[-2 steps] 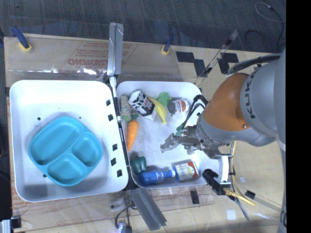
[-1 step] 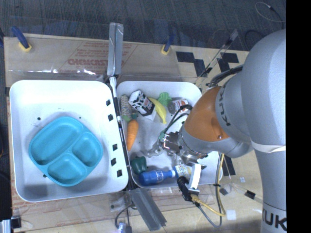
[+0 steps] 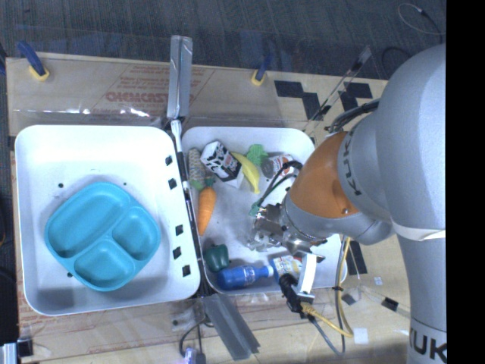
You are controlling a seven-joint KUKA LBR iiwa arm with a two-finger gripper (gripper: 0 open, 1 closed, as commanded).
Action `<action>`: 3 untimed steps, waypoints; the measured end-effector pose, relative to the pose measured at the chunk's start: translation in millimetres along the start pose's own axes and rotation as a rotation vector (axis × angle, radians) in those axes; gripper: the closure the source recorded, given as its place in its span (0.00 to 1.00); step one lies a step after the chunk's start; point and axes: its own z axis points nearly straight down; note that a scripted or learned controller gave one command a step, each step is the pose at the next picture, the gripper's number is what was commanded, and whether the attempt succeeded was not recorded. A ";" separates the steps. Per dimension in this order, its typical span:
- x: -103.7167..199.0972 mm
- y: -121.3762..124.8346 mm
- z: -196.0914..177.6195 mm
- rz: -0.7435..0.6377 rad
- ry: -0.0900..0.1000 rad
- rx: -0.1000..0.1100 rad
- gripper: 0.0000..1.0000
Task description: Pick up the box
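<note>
1. The grey arm point(image 3: 402, 150) reaches in from the right and bends down over the right bin point(image 3: 303, 139), its orange band point(image 3: 326, 184) just above the wrist.
2. The claw point(image 3: 265, 226) hangs low inside the right bin, near its middle. Whether it is apart or together cannot be told from this slant.
3. The box point(image 3: 220, 160), white with black patches, lies tilted at the far left of the right bin, well apart from the claw and untouched.
4. Just right of the box lies a banana point(image 3: 248, 171), with a green item point(image 3: 258, 155) beyond it.
5. An orange carrot point(image 3: 204, 209) lies along the bin's left wall, nearer than the box.
6. At the near edge lie a dark green piece point(image 3: 216, 256) and a blue bottle point(image 3: 244, 275) on its side.
7. The left bin point(image 3: 45, 146) holds a blue divided plate point(image 3: 102, 235).
8. Both bins sit on the bench point(image 3: 98, 86).
</note>
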 end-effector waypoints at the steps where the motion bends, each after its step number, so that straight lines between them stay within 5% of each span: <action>1: 0.1 0.0 -0.1 0.000 0.000 -0.001 0.00; 2: 30.8 -4.0 9.7 0.359 0.001 -0.002 0.00; 3: 31.6 -4.3 0.6 0.352 0.001 0.000 1.00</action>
